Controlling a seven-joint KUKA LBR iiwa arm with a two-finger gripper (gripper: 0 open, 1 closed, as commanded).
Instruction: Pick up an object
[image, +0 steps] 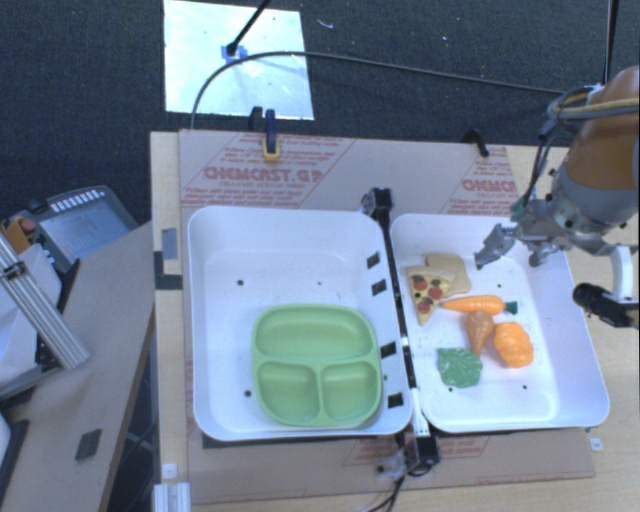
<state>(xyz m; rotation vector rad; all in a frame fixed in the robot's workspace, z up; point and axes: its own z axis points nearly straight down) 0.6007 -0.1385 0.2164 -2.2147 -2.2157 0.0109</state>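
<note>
- Camera view: the tool (516, 246) hangs over the upper right part of the right bin (575, 395), its two fingers spread apart with nothing between them
- The things to pick lie clustered in that bin: a pizza slice (428, 290) beside a tan cracker-like piece (449, 269), a carrot (474, 304), an ice-cream cone (479, 329), an orange pumpkin-like toy (513, 343) and a green leafy piece (459, 367)
- The left bin (215, 300) holds a green divided plate (317, 363), well apart from the tool
- Risk, as I judge it: the carrot, cone and orange toy touch or nearly touch, so a finger coming down among them could land on a neighbour and push the target aside; the flat pizza slice and tan piece give little edge to pinch and may slip
- Hard to make out: the arm (605, 150) is cut off at the right edge, the fingertips are small and blurred against the white bin, and the tool's height above the bin floor cannot be told
</note>
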